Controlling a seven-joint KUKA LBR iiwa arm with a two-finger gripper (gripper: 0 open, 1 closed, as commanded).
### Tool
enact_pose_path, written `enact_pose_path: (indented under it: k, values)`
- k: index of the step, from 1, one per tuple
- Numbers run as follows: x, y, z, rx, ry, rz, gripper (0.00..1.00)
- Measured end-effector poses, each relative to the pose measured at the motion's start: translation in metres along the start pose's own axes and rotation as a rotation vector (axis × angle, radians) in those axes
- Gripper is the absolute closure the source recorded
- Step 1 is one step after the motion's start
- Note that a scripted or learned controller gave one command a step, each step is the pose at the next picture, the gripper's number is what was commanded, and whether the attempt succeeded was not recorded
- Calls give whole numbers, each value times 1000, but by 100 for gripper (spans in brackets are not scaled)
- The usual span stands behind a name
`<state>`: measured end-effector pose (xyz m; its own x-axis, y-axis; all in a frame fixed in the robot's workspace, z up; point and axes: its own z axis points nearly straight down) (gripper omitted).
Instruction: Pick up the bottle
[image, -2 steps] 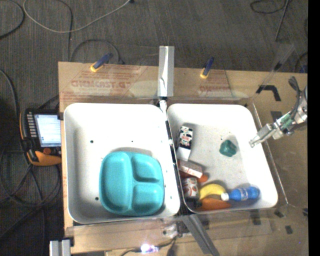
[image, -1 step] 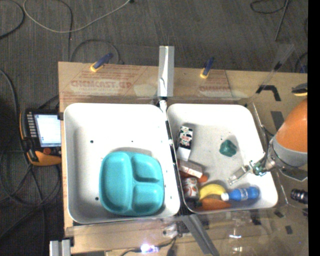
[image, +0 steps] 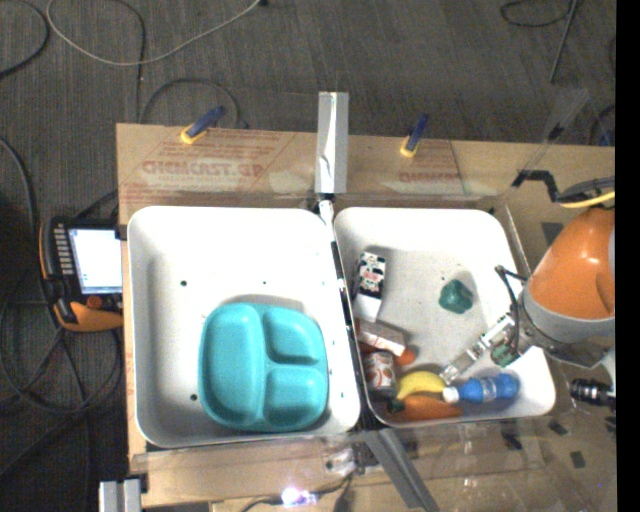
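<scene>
Bottle (image: 487, 389) is lying on its side in the near right corner of the right bin (image: 425, 225), its long axis running roughly left to right, white cap end toward the left and blue body toward the right.

Going from the left: the left bin (image: 160, 240) is holding a teal tray (image: 264, 367); in the right bin a small printed box (image: 371, 273) is lying near the dividing wall, with packets (image: 381, 352) heaped below it; a banana (image: 420, 383) and something orange (image: 430, 406) are crowding the bottle's cap end, touching or nearly so; a green lump (image: 456, 296) is sitting apart, further back.

Gripper (image: 462, 366) is reaching in from the right at a slant, its tip hanging just above and behind the cap end; the bottle is lying just in front of and below it. Whether the jaws are spread or pressed together I cannot tell; the view is too blurred there, and nothing is visibly pinched.

Judging from this, the coming move is turning on closing across the bottle's short width, which means setting the fingers crosswise to that left-right axis.
</scene>
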<state>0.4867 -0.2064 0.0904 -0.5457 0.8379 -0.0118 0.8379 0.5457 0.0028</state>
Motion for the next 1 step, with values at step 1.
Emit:
enact_pose_path:
  k: [1]
  values:
    - [-9, 6, -2, -17, 17, 574, 0]
